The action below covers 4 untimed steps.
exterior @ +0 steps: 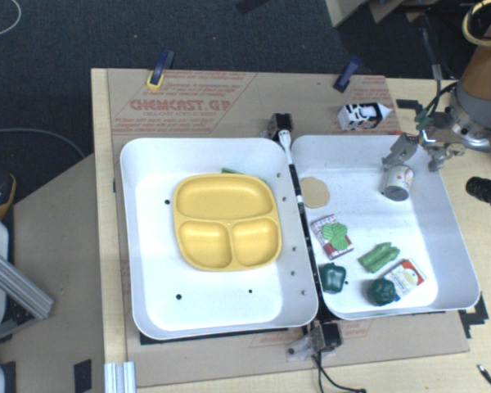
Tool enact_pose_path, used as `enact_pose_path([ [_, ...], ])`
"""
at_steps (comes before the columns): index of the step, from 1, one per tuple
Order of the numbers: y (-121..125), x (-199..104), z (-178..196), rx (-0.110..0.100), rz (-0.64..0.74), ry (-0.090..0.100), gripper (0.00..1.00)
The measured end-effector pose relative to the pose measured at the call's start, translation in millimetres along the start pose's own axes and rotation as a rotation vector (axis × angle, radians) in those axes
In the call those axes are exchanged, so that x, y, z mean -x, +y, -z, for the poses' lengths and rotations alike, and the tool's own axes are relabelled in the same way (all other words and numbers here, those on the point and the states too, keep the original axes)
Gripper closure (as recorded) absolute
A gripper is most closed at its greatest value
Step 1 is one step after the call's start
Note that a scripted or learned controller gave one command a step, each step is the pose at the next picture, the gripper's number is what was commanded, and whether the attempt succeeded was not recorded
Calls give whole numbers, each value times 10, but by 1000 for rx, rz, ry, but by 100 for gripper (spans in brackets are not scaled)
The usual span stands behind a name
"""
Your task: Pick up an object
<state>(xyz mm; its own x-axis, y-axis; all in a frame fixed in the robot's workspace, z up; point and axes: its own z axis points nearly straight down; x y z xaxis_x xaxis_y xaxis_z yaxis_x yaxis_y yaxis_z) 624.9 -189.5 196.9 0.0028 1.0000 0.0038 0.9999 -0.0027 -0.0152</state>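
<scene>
The counter (188,97) (brown, printed in red) bears two white bins: left bin (147,244) at 9 o'clock, right bin (446,236) at 3.

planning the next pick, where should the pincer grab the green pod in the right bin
Grip the green pod across its narrow middle, coming straight down from above. It lies flat and slanted on the right bin floor, with bare floor along both long sides for the fingers.

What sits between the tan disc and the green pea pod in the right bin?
In the camera view, a card with a green picture lies between the tan disc and the pea pod.
</scene>
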Motion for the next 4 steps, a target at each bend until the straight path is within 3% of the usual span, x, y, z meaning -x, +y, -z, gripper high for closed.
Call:
enact_pose_path([
  [1, 32, -3, 84, 14, 3, -3, 0],
  [3, 40, -2, -963, 9, 4, -2, 0],
  [4, 40, -10, -1131, 10, 5, -2, 0],
])
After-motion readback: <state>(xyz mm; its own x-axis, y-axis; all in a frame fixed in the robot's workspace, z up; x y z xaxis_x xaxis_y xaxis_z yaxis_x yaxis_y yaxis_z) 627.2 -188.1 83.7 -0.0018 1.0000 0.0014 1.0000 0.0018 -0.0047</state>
